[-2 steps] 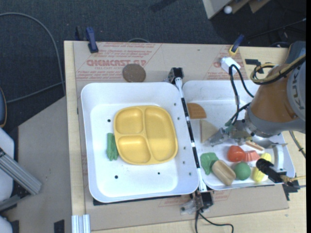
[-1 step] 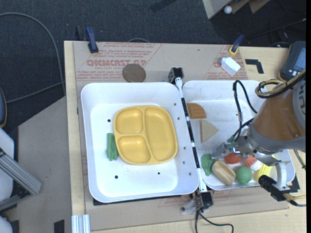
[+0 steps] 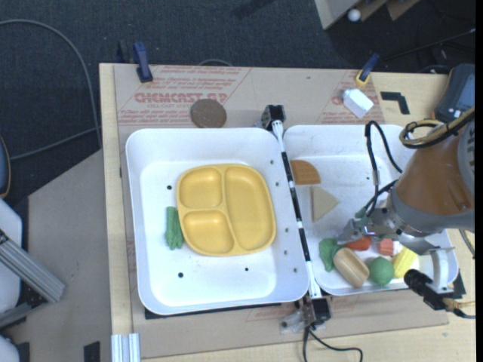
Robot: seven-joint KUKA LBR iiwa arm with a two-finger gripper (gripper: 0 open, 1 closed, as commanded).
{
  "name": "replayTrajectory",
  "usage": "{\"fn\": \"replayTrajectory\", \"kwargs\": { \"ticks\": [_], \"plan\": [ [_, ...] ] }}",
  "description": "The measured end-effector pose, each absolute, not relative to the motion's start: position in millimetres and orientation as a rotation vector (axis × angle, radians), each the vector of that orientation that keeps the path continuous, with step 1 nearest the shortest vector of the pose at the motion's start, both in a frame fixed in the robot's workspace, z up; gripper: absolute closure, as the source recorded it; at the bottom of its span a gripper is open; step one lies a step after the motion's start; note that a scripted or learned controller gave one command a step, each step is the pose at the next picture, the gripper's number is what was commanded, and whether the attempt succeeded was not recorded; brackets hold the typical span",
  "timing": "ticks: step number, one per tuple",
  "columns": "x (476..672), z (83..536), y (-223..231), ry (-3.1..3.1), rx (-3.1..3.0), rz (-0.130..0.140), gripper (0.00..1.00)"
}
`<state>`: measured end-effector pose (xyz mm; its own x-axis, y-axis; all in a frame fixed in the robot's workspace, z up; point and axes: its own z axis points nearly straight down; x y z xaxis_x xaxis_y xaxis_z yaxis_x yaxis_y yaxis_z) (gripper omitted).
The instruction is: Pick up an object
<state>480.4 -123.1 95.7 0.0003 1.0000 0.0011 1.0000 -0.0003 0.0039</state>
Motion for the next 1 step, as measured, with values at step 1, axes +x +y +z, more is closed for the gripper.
{"fn": "replayTrajectory", "kwargs": {
  "ticks": [1],
  "plan": [
    [541.0, 185.0, -77.0, 2.222, 2.219, 0.002, 1.0]
  ]
}}
